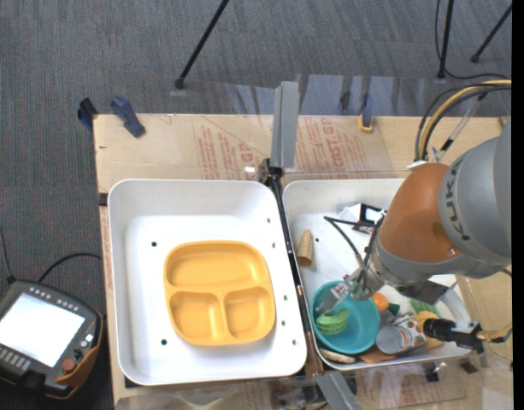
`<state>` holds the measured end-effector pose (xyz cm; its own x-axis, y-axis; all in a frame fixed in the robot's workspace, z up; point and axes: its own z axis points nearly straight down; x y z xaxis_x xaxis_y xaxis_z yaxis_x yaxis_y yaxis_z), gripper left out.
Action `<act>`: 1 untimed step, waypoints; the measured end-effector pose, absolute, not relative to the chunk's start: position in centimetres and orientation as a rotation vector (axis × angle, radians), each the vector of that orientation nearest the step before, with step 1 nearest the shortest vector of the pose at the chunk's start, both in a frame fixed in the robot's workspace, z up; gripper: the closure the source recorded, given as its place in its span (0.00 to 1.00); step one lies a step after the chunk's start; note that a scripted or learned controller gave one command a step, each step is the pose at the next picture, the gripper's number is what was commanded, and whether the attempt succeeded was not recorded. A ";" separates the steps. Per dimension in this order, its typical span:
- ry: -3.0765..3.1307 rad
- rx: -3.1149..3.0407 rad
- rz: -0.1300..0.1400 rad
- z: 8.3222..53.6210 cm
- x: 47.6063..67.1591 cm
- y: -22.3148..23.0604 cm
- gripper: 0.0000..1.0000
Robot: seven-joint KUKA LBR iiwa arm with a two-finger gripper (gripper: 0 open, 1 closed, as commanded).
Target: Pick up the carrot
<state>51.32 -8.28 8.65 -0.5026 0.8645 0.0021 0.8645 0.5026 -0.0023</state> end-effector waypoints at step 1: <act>-2.736 -1.573 0.008 10.1 51.7 -8.9 1.00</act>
